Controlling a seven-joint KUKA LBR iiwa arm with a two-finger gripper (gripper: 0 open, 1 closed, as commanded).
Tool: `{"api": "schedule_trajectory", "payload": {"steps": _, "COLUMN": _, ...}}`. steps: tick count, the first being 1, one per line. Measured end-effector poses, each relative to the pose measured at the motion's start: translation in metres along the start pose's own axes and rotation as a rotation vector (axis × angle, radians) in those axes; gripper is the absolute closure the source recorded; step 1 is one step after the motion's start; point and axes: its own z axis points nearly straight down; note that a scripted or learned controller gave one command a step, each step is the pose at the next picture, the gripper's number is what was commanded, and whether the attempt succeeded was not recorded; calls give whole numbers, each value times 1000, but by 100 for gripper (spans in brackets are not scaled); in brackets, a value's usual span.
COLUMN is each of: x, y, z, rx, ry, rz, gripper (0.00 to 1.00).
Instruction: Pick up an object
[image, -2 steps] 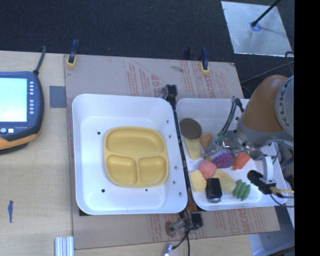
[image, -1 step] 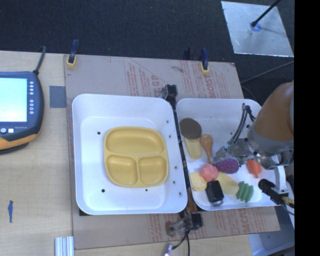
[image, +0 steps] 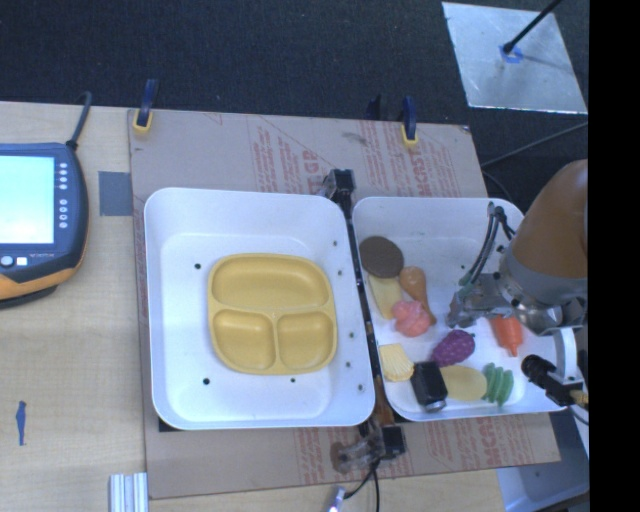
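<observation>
Over the right-hand white bin (image: 440, 212) hangs the grey arm (image: 552, 232) with its orange band, reaching in from the right edge, and its gripper (image: 470, 303) sits low above the bin's middle; whether it is spread or pressed together cannot be told, and nothing is seen pinched in it. That bin holds a heap of toy foods: a brown round disc (image: 381, 256) at the upper left, a pale yellow piece (image: 384, 294) below it, an orange drumstick-like piece (image: 415, 285), a pink lump (image: 412, 318) just left of the gripper, a purple piece (image: 454, 348) under it, an orange carrot-like piece (image: 508, 333) to its right, a yellow wedge (image: 396, 363), a black block (image: 430, 385), a yellow rounded piece (image: 463, 382) and a green ridged piece (image: 497, 384) along the near wall. Beside it, the left white bin (image: 170, 300) bears a yellow tray (image: 272, 312) with 3 compartments. A handheld control pendant (image: 35, 220) lies on the bench at far left.
</observation>
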Motion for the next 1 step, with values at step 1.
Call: {"api": "schedule_trajectory", "payload": {"steps": 1, "x": 0, "y": 0, "z": 0, "rx": 0, "ry": 0, "rz": 0, "gripper": 0}}
